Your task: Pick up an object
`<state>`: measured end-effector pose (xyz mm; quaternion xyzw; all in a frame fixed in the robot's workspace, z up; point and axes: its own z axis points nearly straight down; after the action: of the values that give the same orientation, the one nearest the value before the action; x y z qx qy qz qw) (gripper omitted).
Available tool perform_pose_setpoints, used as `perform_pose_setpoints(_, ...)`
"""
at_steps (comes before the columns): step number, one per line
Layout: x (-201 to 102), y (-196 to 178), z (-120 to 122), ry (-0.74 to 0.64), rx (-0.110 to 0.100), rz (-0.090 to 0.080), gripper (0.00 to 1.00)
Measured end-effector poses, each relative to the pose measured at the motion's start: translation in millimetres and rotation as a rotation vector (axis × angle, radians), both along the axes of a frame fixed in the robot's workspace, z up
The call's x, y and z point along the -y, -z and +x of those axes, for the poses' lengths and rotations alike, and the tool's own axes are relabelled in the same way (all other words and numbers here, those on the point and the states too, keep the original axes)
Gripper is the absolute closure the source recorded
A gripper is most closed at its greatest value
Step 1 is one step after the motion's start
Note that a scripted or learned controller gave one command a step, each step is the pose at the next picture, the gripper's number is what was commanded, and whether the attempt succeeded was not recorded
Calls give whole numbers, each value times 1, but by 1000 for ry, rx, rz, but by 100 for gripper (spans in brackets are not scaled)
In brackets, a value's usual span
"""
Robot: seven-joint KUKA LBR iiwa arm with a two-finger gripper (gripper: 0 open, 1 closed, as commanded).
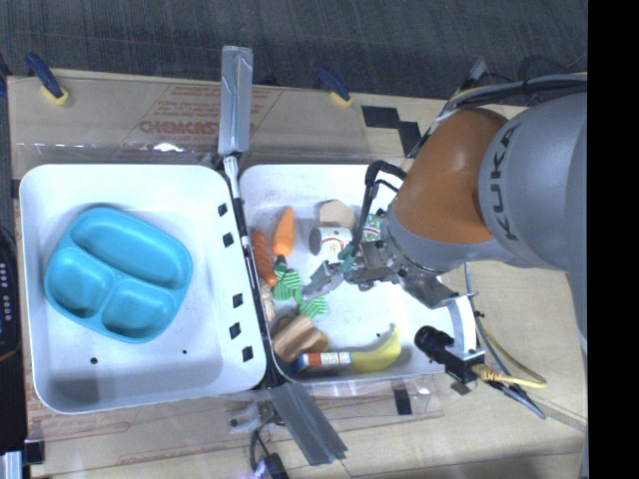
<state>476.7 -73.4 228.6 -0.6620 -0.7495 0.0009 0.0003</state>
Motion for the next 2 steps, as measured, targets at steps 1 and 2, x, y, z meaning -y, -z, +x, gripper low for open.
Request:
perform_pose_setpoints(1,21,130,-2,-55,-7,3,0)
perform_pose_setpoints(2,22,119,0,-60,-3,2,100)
